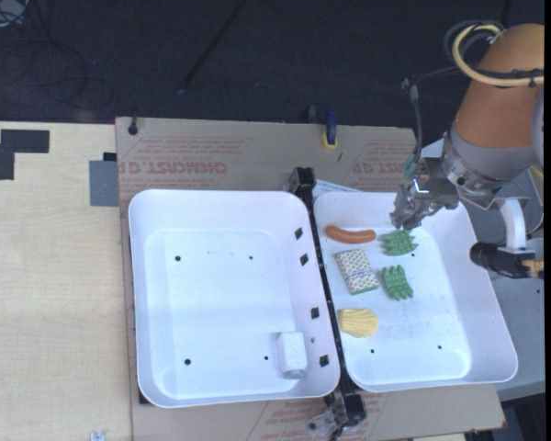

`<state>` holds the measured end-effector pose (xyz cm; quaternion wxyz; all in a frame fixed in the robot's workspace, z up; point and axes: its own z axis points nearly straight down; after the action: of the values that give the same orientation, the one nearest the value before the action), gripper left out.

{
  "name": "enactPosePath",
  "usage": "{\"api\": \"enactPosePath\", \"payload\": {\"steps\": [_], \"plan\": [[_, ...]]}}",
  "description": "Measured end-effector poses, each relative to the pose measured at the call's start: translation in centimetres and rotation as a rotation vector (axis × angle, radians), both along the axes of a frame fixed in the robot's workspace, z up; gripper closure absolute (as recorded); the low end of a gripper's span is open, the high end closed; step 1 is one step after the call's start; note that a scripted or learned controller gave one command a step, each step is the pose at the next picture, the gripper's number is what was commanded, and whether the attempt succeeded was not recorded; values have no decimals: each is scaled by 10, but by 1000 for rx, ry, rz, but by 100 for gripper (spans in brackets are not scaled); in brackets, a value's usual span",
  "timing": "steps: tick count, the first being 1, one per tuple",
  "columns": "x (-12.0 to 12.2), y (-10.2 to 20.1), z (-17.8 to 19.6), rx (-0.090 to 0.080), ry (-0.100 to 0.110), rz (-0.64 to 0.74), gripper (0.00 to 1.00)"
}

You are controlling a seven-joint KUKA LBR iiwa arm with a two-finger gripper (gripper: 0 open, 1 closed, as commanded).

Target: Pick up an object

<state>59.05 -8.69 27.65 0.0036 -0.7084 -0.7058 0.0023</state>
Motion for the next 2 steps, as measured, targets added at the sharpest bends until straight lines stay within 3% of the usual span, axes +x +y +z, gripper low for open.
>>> {"api": "enactPosePath", "payload": {"steps": [1, 2], "plan": [[-25, -87, -23, -4, -2, -5, 100], [-106, -129, -18, -1, -2, -2, 100]]}}
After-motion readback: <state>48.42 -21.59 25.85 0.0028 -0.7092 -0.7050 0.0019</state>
